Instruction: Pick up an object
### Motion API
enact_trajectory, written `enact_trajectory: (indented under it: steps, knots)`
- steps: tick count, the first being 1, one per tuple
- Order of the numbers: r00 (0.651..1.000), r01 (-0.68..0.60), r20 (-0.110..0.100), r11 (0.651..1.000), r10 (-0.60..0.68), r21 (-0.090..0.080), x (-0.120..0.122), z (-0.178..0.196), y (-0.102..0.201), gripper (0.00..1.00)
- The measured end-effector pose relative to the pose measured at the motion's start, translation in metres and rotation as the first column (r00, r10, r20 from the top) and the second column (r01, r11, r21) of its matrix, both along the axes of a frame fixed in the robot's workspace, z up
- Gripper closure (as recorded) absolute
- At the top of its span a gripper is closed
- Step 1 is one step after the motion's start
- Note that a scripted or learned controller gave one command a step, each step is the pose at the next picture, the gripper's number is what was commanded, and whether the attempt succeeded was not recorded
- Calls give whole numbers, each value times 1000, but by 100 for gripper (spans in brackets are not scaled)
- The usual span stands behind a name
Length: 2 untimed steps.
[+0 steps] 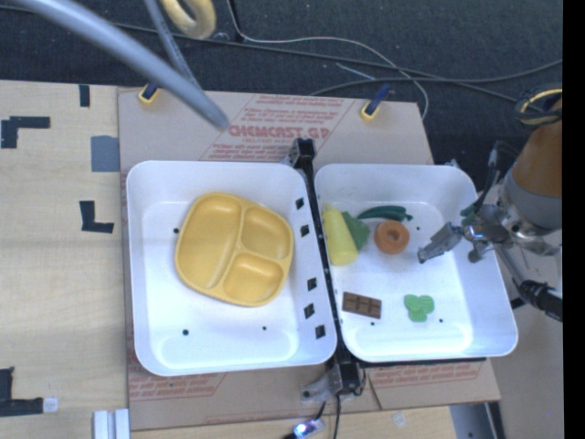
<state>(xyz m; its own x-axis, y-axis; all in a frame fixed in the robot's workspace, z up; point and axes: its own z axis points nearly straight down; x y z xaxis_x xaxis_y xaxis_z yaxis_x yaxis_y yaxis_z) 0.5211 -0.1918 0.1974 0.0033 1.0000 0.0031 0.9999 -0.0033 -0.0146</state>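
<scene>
Arm (535,176) comes in from the right, orange band visible above the wrist, sitting over the right edge of the right bin (475,337). Claw (454,239) hangs over the right part of that bin, about mid-depth. One dark finger (437,243) angles out to the left, the other sits close to the wrist; they're spread apart, nothing between them. Claw open, no grasp.

Right bin contents:
- donut (392,237): orange-brown ring, left of the claw, near but apart from the left finger.
- green pepper (382,213): dark, slim, just far of the donut.
- yellow-green piece (342,235): against the bin's left wall, left of the donut; looks like a yellow block with a green bit on its right side, exact shape hard to tell.
- chocolate bar (360,305): brown, flat, near-left part of the bin.
- green blob (420,307): right of the bar, near side, well apart from the claw.

Left bin (146,273): yellow tray (235,248) with compartments, lying flat, roughly centred.

Both bins sit side by side on a cardboard sheet (274,122) on the tabletop (55,273), black clips (311,245) along the shared wall. Cables (384,67) run across the dark floor at the far side.
</scene>
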Motion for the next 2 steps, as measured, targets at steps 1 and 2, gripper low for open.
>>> enact_trajectory:
  steps: [1, 2]
  knots:
    - [1000, -4, 13, 1000, 4, -3, 3, 7, 0, 0]
    - [1000, -5, 8, 1000, 5, -2, 6, -51, 10, 0]
